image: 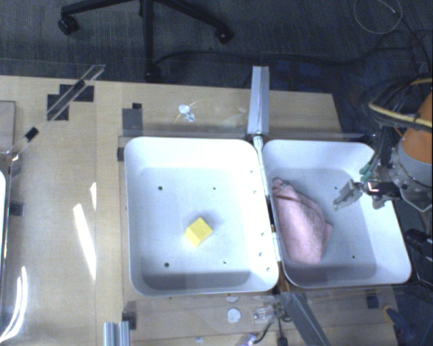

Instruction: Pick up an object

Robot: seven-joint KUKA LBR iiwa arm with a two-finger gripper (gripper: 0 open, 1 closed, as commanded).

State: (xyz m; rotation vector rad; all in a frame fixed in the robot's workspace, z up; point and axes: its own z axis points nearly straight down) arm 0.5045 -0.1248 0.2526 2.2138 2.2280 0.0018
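Gripper (346, 194) over R bin (399, 260) nr right edge — fingers apart, holding nothing; pink cloth (301, 223) just left.

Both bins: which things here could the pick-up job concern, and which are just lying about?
Job:
yellow block, left bin
pink cloth, right bin
pincer over the right bin

Lying about:
office chair base
cables

A pale wooden bench (67, 223) carries two shallow white bins. The left bin (139, 223) and right bin (389, 263) sit touching.
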